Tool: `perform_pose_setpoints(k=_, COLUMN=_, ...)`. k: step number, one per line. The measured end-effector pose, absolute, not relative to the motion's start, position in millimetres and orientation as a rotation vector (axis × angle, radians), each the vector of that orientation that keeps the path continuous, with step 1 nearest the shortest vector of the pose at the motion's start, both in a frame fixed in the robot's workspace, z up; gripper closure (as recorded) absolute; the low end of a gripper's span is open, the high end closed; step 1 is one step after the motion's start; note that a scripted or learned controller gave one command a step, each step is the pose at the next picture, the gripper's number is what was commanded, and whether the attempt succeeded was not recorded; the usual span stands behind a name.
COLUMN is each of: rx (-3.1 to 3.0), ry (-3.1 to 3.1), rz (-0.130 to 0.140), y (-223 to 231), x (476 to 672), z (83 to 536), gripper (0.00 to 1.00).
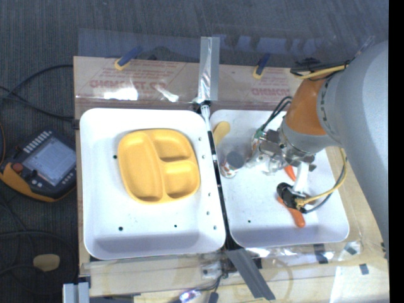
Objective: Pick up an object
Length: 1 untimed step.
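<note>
Presently, stock by size, largest first:

1. Arm (353,106); grey, orange band above the wrist; enters from the right and hangs low over the right bin.
2. Left bin (95,219); white, shallow; holds item 4.
3. Right bin (328,229); white, shallow; touches the left bin along a centre wall; holds items 6 to 8.
4. Tray (158,164); yellow, three compartments; lies flat, roughly centred in the left bin; well apart from the gripper.
5. Gripper (278,160); low in the upper half of the right bin; fingers lost in wrist clutter and cables, so spread or closed cannot be told; nothing seen between them.
6. Carrot (297,214); orange, slim; on the right bin floor near the front, partly under a black part and yellow cable.
7. Spoon (220,131); tan, against the centre wall.
8. Cup (234,160); small, grey, just left of the gripper.

Progress, judged: approach done; every object rests on a bin floor; grasp and lift remain. Likeliest candidates: cup or carrot, both near the gripper.
</note>
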State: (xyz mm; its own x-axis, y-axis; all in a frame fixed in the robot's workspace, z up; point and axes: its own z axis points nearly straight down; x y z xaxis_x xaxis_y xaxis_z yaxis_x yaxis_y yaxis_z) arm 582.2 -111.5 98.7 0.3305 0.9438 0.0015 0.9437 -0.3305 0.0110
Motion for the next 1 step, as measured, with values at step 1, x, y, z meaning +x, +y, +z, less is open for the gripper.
perform_pose_setpoints(k=1, rx=2.585, ry=1.81, rz=-0.034, y=-46.2, x=632.2, z=180.3, gripper=1.0)
